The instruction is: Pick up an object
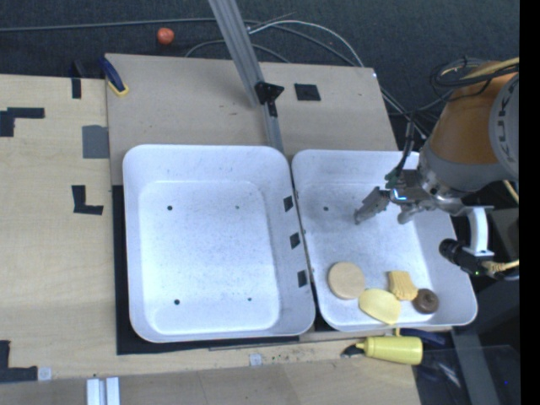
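Yellow bottle (393,349) lies w/ front rim of right bin (337,171). Gripper (386,208) open, empty, approach step; next: descend on tan disc (346,280).

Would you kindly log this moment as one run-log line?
pincer: open, nothing between fingers, above right bin | round tan disc, yellow piece, brown ring: near front edge
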Available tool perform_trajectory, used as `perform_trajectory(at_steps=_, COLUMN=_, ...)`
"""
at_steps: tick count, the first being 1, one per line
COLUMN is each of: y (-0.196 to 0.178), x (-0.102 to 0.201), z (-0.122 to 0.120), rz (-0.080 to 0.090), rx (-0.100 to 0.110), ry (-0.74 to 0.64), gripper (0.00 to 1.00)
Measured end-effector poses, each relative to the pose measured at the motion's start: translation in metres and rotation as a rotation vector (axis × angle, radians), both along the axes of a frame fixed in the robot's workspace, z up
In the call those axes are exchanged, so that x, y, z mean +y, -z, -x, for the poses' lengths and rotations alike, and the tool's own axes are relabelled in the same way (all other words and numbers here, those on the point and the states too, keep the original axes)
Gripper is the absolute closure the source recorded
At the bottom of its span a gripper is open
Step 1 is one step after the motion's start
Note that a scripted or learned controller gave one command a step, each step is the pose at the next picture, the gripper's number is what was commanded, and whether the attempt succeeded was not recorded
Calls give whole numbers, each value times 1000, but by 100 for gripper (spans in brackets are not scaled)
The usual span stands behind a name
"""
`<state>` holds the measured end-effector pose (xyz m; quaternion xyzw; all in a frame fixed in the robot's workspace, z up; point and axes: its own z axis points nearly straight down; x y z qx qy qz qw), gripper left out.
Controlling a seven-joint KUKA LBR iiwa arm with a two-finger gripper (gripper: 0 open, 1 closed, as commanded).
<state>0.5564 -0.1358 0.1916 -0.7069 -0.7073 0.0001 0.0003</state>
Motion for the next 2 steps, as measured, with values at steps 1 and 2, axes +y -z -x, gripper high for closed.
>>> perform_trajectory(at_steps=1, y=-88, x=-7, z=64, rz=2, rx=-8, ry=1, gripper=0)
perform_trajectory(at_steps=2, y=-81, x=-45, z=66, rz=1, rx=0, ry=3, gripper=0)
